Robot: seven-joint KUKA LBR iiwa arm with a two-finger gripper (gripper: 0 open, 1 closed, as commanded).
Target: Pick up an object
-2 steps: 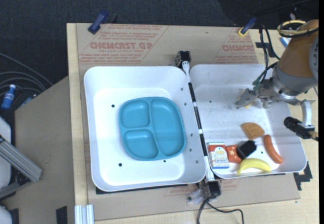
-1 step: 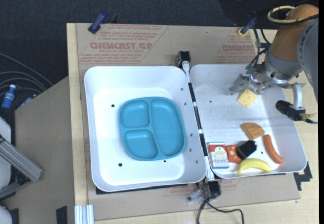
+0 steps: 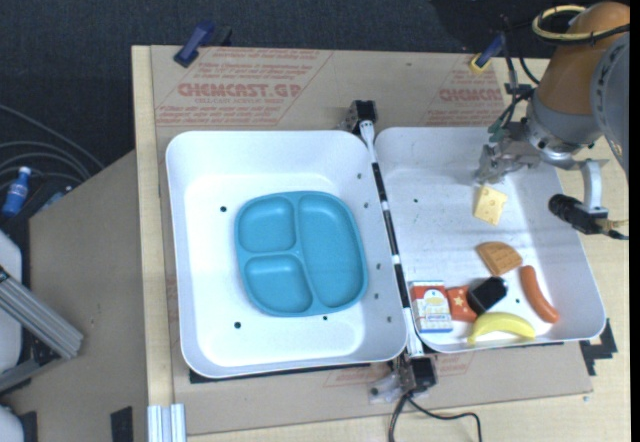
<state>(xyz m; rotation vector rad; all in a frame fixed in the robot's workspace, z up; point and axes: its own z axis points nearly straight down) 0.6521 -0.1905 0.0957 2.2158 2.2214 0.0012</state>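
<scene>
Two shallow white bins [image 3: 200, 170] on cardboard; metal two-finger gripper [image 3: 492, 168] hovers just at 12 o'clock of pale yellow cheese wedge [image 3: 489, 204], grip state unclear.

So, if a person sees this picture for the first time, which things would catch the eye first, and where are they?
The eye likely goes first to the light blue plastic divided plate, lying in the middle of the left white bin. Next comes the cluster of small toy foods in the right white bin's near corner, with a yellow banana and a red-orange sausage. The grey arm's gripper hangs over a pale yellow cheese wedge farther back.
</scene>
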